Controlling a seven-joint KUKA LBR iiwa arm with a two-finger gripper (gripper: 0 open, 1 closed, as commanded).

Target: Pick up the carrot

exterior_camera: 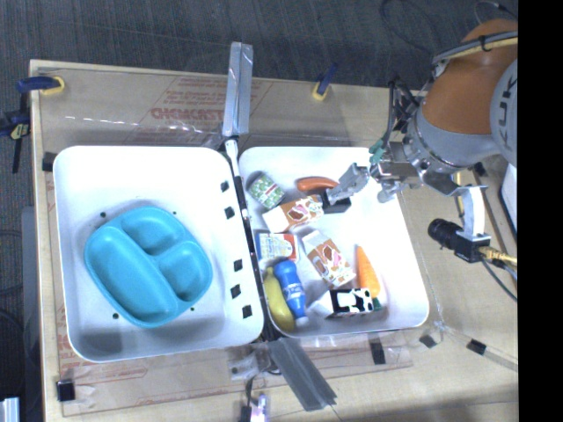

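Two white bins are sitting on the table (pixel 132 95); one carrot (pixel 367 271) is lying near-right in the right bin (pixel 400 227). The arm is reaching in, fingers (pixel 345 189) hovering over the far side, grip state unclear.

Carrot (pixel 366 272) sits at the lower right of the right bin (pixel 412 251), next to a small carton (pixel 327 260). The pincer (pixel 345 189) hangs over the bin's upper part, near a sausage (pixel 316 184). Blue tray (pixel 148 265) fills the left bin (pixel 79 170).
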